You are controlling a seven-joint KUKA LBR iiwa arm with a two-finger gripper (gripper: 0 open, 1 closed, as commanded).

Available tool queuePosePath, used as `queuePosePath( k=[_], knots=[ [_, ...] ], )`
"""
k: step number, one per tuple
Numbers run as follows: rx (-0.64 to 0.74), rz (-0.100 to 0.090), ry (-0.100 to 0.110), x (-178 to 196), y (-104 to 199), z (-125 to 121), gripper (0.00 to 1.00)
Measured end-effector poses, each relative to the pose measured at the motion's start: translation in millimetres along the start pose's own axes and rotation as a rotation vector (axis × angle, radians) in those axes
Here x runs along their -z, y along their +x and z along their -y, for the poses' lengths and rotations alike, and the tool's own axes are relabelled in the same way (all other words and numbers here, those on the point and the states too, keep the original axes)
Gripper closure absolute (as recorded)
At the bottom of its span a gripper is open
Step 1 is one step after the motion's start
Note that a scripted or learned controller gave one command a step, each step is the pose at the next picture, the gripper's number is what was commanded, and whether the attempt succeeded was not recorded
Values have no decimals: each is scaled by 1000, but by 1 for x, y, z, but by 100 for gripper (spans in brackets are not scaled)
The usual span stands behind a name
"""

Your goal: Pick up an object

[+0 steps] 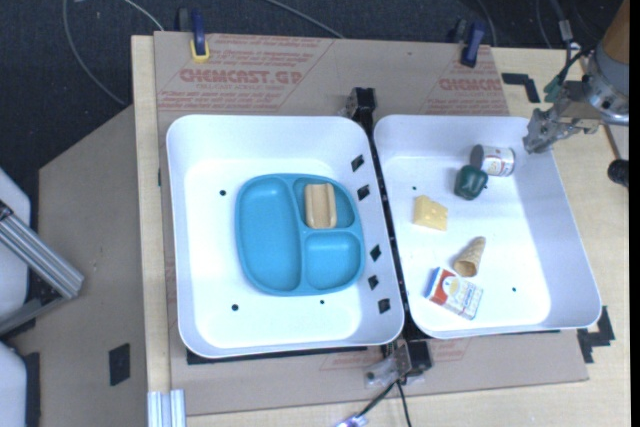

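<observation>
Closest to me in the right bin (560,245) there's a little red and white carton (454,293) lying flat near the front wall, then an ice cream cone (470,256) on its side just behind it, a yellow cheese wedge (431,213), and further back a dark green cup (470,182) touching or nearly touching a small silver can (495,160). Looks like they were just scattered in there as candidates for the pick, so any of them could be the target.

The left bin (200,215) holds a blue divided plate (270,235) with a tan bread-looking piece (319,205) sitting in its upper right compartment.

Furthest back, the gripper (548,127) hangs right at the top right corner of the right bin, about over the rim. I honestly can't tell how wide the fingers are, too small and cluttered there, and I don't see anything in it.

Room-wise, the can and cup are nearest to it, but being that snug together makes a clean grab tricky, I'd guess. The cheese and cone each have open white floor around them. The carton sits close to the front wall, less clearance there.
</observation>
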State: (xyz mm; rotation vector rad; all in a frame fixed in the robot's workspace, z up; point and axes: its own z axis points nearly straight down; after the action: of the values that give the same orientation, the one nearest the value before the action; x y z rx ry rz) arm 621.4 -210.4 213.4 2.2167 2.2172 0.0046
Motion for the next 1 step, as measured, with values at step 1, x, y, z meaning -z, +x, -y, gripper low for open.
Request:
queuePosePath(
  k=[1],
  knots=[
    [1, 0, -1, 47, 0, -2, 100]
  ],
)
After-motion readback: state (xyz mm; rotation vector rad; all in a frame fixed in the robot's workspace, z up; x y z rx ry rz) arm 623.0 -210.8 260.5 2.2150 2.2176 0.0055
